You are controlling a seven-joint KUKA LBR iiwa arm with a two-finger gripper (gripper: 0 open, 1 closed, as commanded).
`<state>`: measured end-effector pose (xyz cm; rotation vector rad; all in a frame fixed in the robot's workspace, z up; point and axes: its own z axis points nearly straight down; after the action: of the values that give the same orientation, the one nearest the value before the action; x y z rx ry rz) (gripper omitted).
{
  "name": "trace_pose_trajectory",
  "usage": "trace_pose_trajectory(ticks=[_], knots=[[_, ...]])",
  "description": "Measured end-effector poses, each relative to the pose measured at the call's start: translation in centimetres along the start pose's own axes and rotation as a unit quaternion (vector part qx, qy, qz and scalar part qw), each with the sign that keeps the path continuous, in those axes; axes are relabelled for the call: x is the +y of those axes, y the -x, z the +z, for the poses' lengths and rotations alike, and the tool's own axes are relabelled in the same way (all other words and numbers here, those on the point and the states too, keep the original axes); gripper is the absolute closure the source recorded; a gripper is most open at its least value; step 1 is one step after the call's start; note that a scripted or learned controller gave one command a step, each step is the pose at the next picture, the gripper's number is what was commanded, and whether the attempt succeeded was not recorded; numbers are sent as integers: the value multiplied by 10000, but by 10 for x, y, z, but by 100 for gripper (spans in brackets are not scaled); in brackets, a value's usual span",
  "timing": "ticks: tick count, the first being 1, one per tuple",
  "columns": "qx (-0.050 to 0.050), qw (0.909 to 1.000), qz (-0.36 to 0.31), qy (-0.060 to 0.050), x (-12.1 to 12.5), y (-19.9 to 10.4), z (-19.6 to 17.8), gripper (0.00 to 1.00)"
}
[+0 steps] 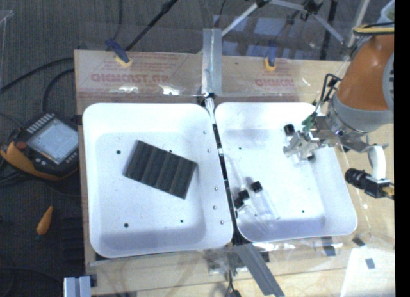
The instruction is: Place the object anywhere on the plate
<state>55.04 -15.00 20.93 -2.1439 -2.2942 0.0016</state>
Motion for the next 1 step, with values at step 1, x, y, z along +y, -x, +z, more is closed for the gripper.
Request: trace_pose_trajectory(ticks=[1], knots=[[1,9979,-646,-8,27,-78,10,100]])
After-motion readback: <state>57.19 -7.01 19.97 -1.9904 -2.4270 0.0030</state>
